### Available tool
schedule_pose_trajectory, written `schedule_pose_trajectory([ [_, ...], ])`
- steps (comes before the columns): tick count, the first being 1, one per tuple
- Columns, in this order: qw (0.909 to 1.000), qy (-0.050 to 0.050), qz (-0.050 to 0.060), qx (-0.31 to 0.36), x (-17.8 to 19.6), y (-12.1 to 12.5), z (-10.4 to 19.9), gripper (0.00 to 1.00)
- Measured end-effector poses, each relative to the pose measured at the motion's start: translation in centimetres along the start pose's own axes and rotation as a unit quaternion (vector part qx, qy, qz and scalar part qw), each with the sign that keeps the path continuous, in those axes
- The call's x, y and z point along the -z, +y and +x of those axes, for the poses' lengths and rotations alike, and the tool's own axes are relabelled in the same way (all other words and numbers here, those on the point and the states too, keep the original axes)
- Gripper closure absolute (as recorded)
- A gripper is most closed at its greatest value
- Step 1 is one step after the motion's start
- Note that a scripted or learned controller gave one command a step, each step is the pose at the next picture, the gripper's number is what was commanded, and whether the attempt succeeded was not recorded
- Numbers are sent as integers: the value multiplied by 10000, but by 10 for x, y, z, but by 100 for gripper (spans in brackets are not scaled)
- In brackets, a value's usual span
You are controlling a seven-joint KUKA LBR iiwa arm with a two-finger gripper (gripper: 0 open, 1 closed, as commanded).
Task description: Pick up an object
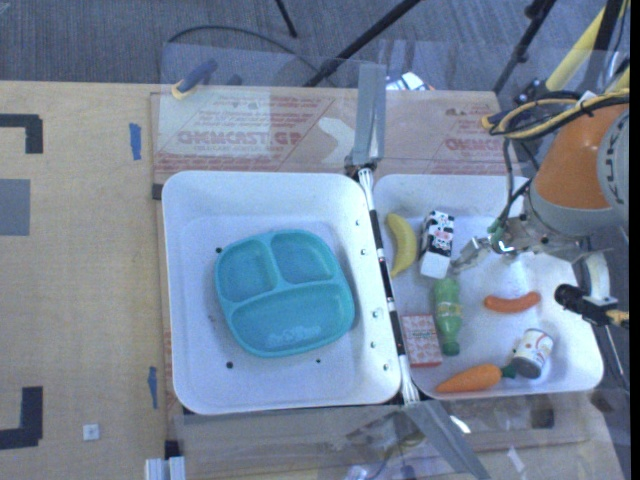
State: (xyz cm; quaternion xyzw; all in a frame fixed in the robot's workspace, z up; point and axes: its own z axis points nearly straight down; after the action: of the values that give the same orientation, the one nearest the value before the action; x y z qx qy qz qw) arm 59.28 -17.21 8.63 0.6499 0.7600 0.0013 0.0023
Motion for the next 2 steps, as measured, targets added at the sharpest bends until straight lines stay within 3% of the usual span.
schedule_pose_trajectory([
  [1, 9994, 6, 8, 335, 0, -3, 17, 0],
  [2, 9941, 5, -7, 1086, 2, -78, 37, 0],
])
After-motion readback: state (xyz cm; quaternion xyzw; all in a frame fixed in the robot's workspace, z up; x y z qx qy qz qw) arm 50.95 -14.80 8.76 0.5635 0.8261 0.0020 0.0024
